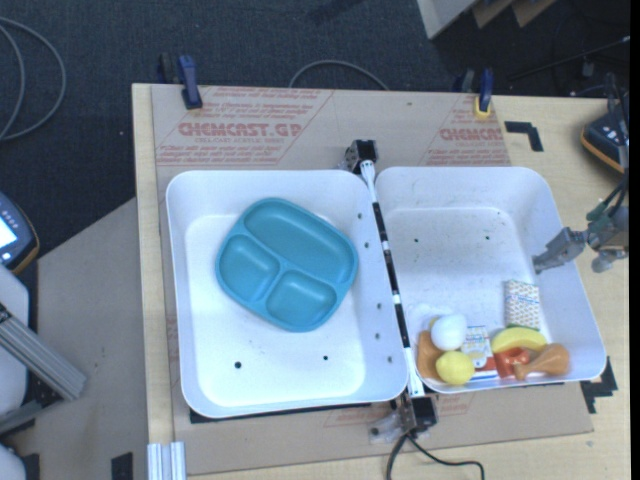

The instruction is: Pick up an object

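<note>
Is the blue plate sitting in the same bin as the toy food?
No, the blue plate lies in the left bin; the toy food is in the right bin.

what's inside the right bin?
The right bin holds a pile in its near corner: white egg, lemon, banana, patterned packet. Anything beneath the pile is covered.

Both bins white: left bin (200, 368), right bin (560, 218). Divided plate (287, 264) in left bin is teal-blue. Lower right of frame: white egg (448, 331), yellow lemon (454, 368), yellow banana (520, 339), orange-tan piece (548, 360), silvery patterned packet (522, 302) (print illegible). Bench board (150, 218) tan w/ red lettering.
</note>
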